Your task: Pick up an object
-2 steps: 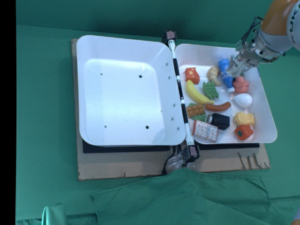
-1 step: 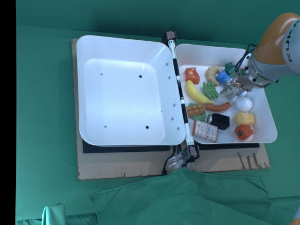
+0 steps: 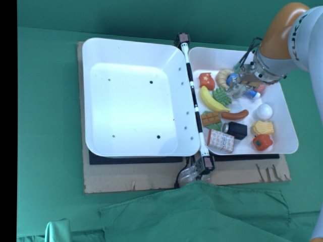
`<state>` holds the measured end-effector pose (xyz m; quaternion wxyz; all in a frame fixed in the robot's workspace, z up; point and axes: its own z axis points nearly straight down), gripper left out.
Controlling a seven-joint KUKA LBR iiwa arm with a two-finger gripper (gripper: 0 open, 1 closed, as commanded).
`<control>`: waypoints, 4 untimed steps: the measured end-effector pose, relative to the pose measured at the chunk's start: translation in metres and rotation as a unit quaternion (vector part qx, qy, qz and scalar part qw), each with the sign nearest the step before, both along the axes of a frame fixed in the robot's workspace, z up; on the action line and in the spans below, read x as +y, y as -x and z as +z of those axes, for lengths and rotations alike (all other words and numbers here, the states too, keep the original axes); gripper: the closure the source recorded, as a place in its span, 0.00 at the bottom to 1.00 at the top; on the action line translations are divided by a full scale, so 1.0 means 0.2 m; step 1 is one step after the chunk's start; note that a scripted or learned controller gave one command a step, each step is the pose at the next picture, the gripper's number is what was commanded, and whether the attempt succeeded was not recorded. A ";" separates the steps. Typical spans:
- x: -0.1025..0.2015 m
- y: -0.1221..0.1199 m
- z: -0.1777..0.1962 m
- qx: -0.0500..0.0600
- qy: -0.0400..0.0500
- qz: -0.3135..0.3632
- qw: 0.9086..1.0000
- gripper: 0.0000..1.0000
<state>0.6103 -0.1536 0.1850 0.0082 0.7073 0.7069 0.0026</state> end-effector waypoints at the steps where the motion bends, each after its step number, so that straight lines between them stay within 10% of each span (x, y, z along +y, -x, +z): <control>1: 0.11 -0.36 0.13 0.002 -0.002 0.001 1.000 1.00; 2: 0.10 -0.35 0.19 0.001 -0.001 -0.002 1.000 1.00; 3: 0.12 -0.02 0.00 0.000 -0.002 -0.003 1.000 1.00; 4: 0.12 -0.03 0.00 0.001 -0.002 -0.002 1.000 0.00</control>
